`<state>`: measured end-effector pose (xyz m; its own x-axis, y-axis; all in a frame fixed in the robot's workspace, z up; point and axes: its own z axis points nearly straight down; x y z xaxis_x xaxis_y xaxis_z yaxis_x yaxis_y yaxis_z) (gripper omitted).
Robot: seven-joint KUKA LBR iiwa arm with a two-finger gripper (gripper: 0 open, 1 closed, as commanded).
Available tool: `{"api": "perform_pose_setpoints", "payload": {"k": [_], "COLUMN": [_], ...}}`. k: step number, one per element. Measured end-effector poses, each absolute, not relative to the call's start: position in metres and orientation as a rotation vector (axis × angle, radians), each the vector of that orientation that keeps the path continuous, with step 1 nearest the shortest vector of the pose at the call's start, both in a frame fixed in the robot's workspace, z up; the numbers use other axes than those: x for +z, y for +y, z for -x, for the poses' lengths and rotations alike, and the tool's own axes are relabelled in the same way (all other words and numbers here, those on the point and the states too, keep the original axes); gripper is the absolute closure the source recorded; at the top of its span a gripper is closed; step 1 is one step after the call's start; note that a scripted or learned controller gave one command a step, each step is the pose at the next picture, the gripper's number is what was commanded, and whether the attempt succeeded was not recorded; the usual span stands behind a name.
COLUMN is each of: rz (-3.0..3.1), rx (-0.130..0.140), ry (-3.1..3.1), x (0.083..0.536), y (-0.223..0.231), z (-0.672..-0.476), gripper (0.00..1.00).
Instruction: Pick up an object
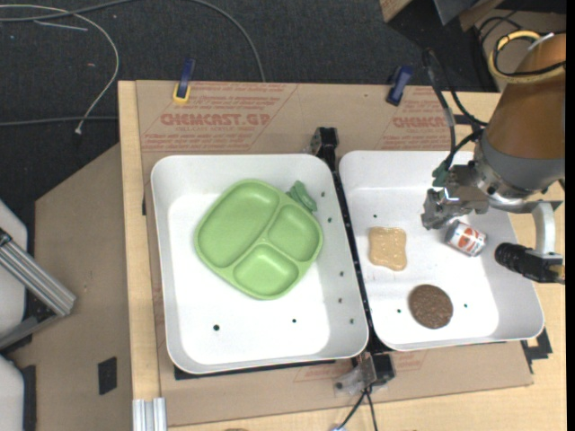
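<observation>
Big cardboard-covered bench (269, 115) under everything, red lettering printed across the top, two blue clamps (185, 79) pinching the far edge. On it, two shallow white bins side by side: left bin (180, 330) and right bin (512, 321), touching along the middle.

Coming in from the right, the grey arm (530, 115) with that orange band, reaching down over the far right part of the right bin.

In the left bin, a green divided plate (259, 238) with three compartments, sitting tilted near the centre, something small and dark green (303, 196) tucked at its upper right edge.

Down at the arm's end, the gripper (442, 206), low over the right bin. Can't tell how far open, too dark and cluttered there, and nothing visibly between the tips.

Just beside it, a small red-and-white can (465, 237) lying on its side. Then a tan bread-like slice (388, 248) near the bin's left wall, and a round brown cookie-looking disc (431, 305) nearer the front.
</observation>
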<state>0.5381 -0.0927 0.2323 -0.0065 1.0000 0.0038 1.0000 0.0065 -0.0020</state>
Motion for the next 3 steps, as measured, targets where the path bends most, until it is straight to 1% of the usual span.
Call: {"api": "perform_pose_setpoints", "payload": {"k": [1,3], "rz": [2.212,2.213], "rx": [-0.004,-0.004], "ry": [-2.228,-2.228], "x": [0.241,0.245], "y": [-0.035,0.063], "z": [-0.539,-0.542], "gripper": [1.0,1.0]}}
